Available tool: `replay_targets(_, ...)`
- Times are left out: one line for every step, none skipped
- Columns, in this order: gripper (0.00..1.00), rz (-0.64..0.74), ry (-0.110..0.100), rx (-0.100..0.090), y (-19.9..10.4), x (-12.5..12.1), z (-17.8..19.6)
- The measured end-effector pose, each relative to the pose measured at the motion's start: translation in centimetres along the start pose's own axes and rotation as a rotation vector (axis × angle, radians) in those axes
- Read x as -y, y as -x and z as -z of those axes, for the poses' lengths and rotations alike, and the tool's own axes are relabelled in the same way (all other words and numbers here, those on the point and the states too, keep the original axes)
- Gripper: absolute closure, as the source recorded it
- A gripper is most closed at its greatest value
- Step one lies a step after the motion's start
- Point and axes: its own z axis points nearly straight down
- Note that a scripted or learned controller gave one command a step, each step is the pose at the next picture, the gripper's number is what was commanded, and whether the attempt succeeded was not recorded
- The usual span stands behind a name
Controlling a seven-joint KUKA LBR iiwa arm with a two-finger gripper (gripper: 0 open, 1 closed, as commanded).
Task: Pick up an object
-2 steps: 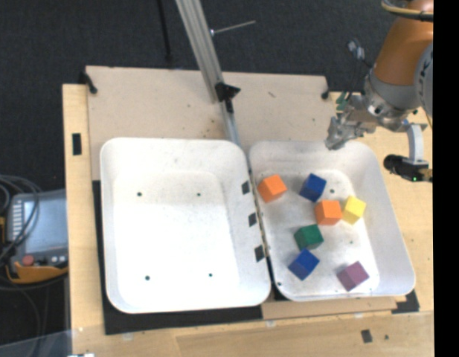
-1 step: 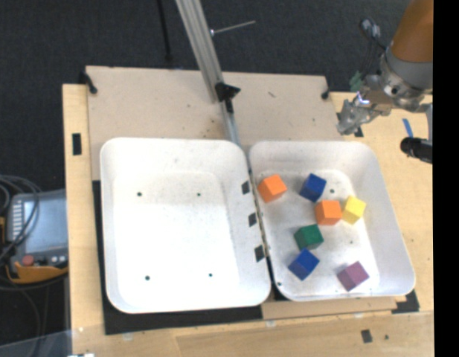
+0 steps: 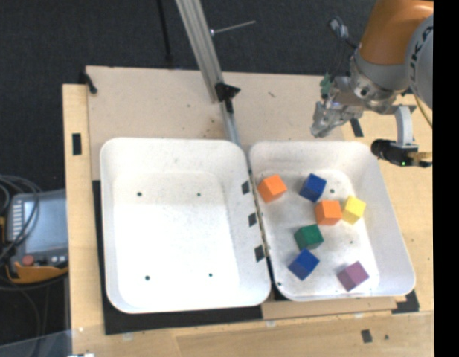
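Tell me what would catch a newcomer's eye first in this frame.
Probably the cluster of coloured cubes in the right bin: two orange, two blue, one yellow, one green, one purple. Next, the grey arm with its orange band at upper right, its gripper above the bin's far edge. A metal rail slants down toward the bins.

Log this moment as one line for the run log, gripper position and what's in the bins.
gripper: above far rim of right bin, nothing between its fingers | right bin: seven cubes, two orange, two blue, yellow, green, purple | phase: pick not yet done
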Motion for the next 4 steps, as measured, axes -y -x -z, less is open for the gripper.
replay_targets(1.00, 0.001, 0.000, -0.001, -5.3, 0.6, 0.5)
replay_targets(1.00, 0.000, -0.002, 0.000, -9.4, 1.4, 0.2)
replay_targets(1.00, 0.001, -0.002, -0.001, -13.8, 2.5, 0.3)
replay_targets(1.00, 0.000, -0.003, 0.000, -18.1, 4.0, -1.5)
